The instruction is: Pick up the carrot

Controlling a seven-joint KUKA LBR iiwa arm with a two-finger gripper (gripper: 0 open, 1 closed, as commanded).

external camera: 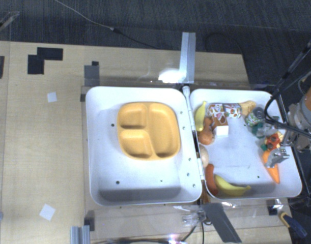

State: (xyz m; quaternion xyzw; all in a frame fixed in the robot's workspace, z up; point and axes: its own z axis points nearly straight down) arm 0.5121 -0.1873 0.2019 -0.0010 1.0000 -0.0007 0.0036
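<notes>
The carrot [274,174] is a small orange piece lying by the right wall of the right bin [242,159], pointing toward the near corner. My gripper [279,156] reaches in from the right and hangs just over the carrot's upper end, covering part of it. I see the carrot's lower tip resting on the bin floor. Whether the gripper touches the carrot I cannot make out.
A banana [231,187] and a red item [210,174] lie at the right bin's near left. A second banana [200,115], a white block [222,131], a printed packet [222,111] and a green item [255,119] crowd the far side. The left bin [102,151] holds a yellow divided plate [147,130].
</notes>
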